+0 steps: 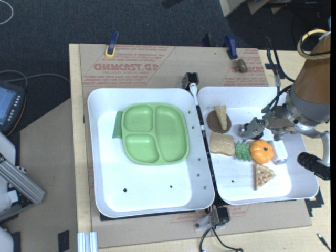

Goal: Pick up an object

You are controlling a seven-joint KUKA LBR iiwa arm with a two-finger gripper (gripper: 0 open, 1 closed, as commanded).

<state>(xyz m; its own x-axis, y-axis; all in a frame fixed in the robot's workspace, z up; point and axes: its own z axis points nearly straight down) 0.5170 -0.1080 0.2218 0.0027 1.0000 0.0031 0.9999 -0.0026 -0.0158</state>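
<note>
My gripper hangs low over the right bin, reaching in from the right. Just below it in the view sits an orange fruit, with a green leafy piece touching its left side. A pizza slice lies nearer the front. Left of the gripper are a bread slice and a brown round cookie with a pale wedge resting on it. Nothing is visibly held.
The left bin holds a green divided plate. A raised rim runs between the two bins. Cables and clamps sit at the bench's back edge.
</note>
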